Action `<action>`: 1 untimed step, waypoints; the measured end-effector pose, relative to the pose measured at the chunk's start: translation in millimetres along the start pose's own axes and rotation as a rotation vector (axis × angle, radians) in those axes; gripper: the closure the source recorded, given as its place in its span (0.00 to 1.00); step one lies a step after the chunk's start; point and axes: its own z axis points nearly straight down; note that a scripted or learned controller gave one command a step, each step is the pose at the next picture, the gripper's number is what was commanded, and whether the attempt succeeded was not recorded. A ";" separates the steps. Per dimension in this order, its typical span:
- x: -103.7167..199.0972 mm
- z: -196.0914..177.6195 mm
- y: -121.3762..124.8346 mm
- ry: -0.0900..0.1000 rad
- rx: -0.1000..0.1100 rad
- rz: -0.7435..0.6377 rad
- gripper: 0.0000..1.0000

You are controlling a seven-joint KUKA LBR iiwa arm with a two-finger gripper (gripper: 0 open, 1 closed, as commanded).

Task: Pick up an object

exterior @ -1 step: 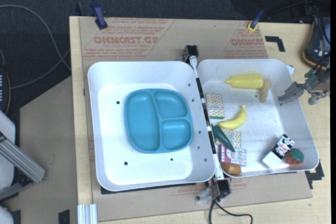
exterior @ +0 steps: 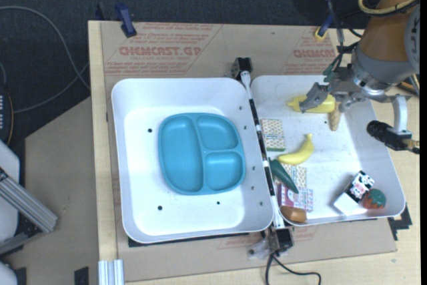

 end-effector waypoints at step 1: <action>-11.5 98.5 -16.1 -0.001 0.004 0.004 0.00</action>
